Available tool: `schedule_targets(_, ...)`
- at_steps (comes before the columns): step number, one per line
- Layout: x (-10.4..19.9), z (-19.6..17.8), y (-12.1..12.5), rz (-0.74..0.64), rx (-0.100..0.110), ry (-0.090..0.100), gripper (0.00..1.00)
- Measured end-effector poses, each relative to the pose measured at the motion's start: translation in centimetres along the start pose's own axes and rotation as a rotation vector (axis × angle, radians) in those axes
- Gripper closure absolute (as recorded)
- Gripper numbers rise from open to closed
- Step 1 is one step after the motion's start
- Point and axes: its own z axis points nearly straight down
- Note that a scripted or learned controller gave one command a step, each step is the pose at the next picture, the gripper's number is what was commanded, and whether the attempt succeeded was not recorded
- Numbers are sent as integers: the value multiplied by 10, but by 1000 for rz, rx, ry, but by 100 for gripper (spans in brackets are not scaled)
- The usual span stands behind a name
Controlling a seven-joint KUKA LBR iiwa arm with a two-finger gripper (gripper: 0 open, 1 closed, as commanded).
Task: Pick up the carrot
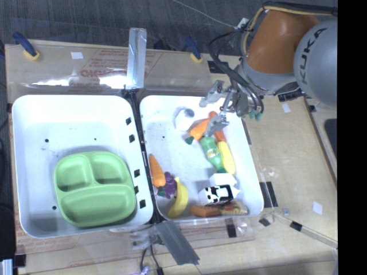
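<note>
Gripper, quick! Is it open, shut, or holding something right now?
Gripper: cannot be told; it hangs over the right bin, low by an orange carrot, and no carrot shows held in it.

1. the carrot (156, 171) is an orange, tapered toy piece, glossy like plastic.
2. it lies flat in the right bin (163, 136), tight against that bin's left wall, about halfway along the wall.
3. its long axis runs roughly parallel to that wall, lower end meeting a small purple item (170, 181).
</note>
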Motion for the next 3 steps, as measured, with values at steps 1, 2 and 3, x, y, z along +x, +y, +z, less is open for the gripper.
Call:
schedule_targets(1, -14, 102, -5, -140, 3, -25, 0)
schedule_targets(2, -5, 142, 17, -164, -2, 5, 0)
schedule_targets(3, 76, 142, 52, -166, -2, 4, 0)
